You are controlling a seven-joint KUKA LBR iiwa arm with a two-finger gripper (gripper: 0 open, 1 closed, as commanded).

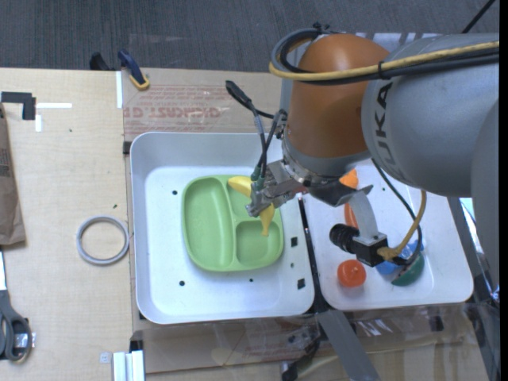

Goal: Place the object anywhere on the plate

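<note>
A green divided plate (214, 228) lies in the left white bin (159, 268). My gripper (260, 201) hangs over the plate's right side, and a yellow banana-shaped object (267, 217) shows at its fingertips, its lower end over the plate's right compartment. A second yellow piece (239, 185) lies at the plate's upper rim, just left of the gripper. The arm's big grey and orange wrist covers much of the right bin.
The right bin (444, 284) holds an orange-red ball (351, 273), a blue and green object (406, 267) and an orange piece (348, 180) near the arm. A tape ring (102, 239), scissors (12, 333) and a blue clamp (132, 68) lie on the bench.
</note>
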